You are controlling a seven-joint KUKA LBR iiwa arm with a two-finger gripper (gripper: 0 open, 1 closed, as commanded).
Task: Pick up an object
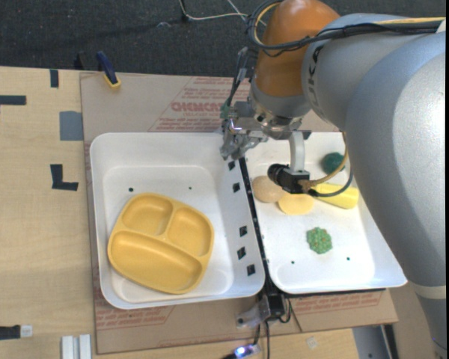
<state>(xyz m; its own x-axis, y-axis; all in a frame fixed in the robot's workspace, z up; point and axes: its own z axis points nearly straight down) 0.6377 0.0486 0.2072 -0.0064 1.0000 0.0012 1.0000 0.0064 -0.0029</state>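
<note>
The grey arm [374,88] reaches over the counter [30,223], its claw [234,137] low at the far end of the rims where the two bins meet. Whether the claw is spread or pressed together cannot be told. Nothing shows in it, so the pick looks not yet made.

The left bin [135,163] holds a yellow divided plate [161,241]. In the right bin [367,271] a banana-like piece [338,195], beige disc [266,191] and yellow slice [295,205] crowd together. A green floret [319,240] lies apart, and a dark green bit [332,161] lies near the far rim. The rims may hinder a descent.
</note>
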